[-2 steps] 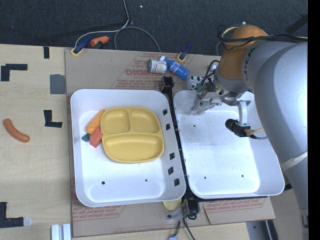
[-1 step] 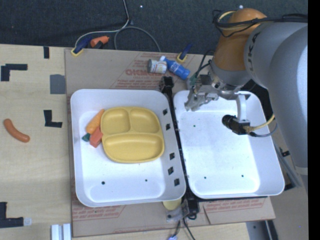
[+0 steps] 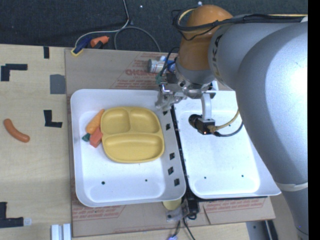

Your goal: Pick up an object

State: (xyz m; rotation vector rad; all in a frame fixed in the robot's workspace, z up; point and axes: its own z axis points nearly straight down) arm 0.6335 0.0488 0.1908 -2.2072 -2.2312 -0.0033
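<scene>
The grey arm (image 3: 265, 84) fills the right side of the bench (image 3: 30, 104), its orange band (image 3: 200, 39) above the wrist hanging over the far end of the seam between the two white bins. The left bin (image 3: 125, 189) holds a yellow divided plate (image 3: 132, 134) lying flat in its middle, three compartments facing up. The right bin (image 3: 225, 169) sits beside it, their long walls touching. The hand (image 3: 170, 96) hangs at the far end of that shared wall, just beyond the plate's far right corner; how far its fingers are parted, and whether they hold anything, I cannot tell. An orange carrot-shaped toy (image 3: 94, 122) lies against the plate's left edge, with a small red and green piece (image 3: 93, 139) touching its near end. Well apart, by the bench's left edge, lies a small orange sausage-shaped toy (image 3: 16, 130).
</scene>
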